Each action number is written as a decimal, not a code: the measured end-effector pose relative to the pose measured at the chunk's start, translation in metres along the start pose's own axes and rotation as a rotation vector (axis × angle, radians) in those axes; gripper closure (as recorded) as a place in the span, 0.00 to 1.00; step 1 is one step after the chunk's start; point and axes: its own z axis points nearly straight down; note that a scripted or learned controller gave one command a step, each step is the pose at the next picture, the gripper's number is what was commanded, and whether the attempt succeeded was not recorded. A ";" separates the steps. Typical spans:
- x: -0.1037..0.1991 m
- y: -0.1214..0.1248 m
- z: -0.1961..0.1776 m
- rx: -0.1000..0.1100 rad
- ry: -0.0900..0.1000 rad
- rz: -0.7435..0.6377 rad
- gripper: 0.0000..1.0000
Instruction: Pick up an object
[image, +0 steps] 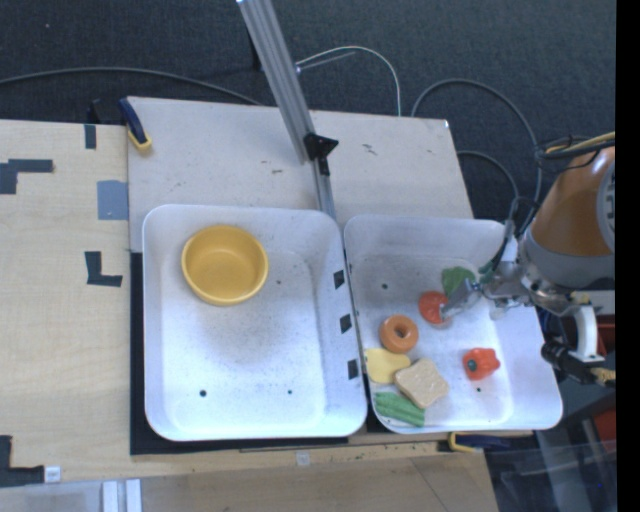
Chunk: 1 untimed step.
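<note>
My gripper reaches into the right bin from the right, low over its middle. Its tip sits right beside a small red round object, touching or nearly touching it. A green leafy piece lies just behind the tip. Further forward lie an orange ring, a yellow lump, a tan bread slice, a green pod and a red pepper. Nothing is lifted off the bin floor.
The left bin holds a yellow bowl at its back left. A grey metal pole slants up from the ridge between the bins. The grey and orange arm stands at the right bin's right edge.
</note>
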 end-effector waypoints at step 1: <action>0.001 -0.002 0.054 0.001 0.001 -0.001 0.00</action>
